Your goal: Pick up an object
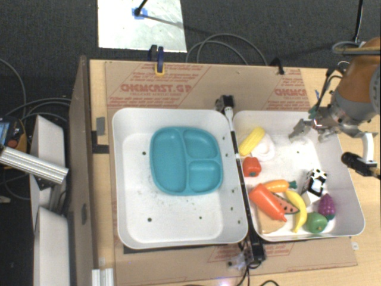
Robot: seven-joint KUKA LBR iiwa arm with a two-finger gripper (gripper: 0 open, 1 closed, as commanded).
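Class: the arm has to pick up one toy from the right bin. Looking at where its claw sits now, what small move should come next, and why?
Probably swing the claw left and lower over the yellow corn. The claw hangs above the right bin's upper area with nothing between its fingers, and the corn lies apart from the crowded pile at the bottom.

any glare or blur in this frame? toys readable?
Camera view: strong glare on the shiny sheet on the floor up top; the white bins are bright but not blown out; the toys are sharp, corn and carrot easy to read; the hand is slightly soft at the right.
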